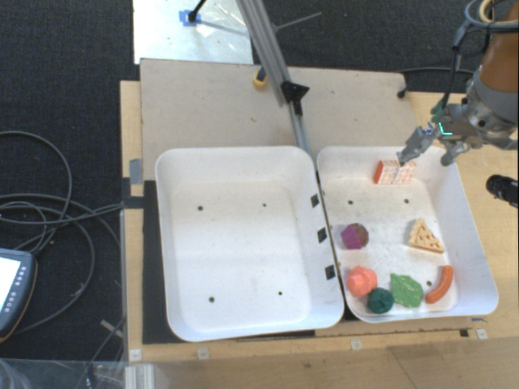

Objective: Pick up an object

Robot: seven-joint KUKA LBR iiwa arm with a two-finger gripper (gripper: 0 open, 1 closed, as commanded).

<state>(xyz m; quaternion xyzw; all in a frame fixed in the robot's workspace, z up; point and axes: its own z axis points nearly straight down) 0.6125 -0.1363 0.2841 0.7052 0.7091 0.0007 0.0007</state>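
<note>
Camera view looked down on a table (203,104) carrying two white bins side by side. The left bin (170,298) had a bare floor with a few small dark holes in it. The right bin (474,254) held all the objects.

Near the back of the right bin lay an orange-and-white block (394,172). A purple lump (353,236) sat toward the bin's left side, and a wedge (424,237) shaped like a pizza slice lay across from it toward the right side. Along the front edge were a pink-orange ball (362,280), a dark green ball (379,301) just beside it, a green leafy piece (406,289) next to that, and a red sausage (439,284) lying tilted near the front right corner.

The gripper (430,146) hung over the back of the right bin, at the end of the arm (495,87) reaching in from the right. Its two fingers were spread apart with nothing between them. One fingertip (410,149) stood just above and right of the block; whether it touched the block could not be told.

A grey pole (272,51) slanted across the table behind the bins, and cables (57,209) lay on the dark floor to the left.
</note>
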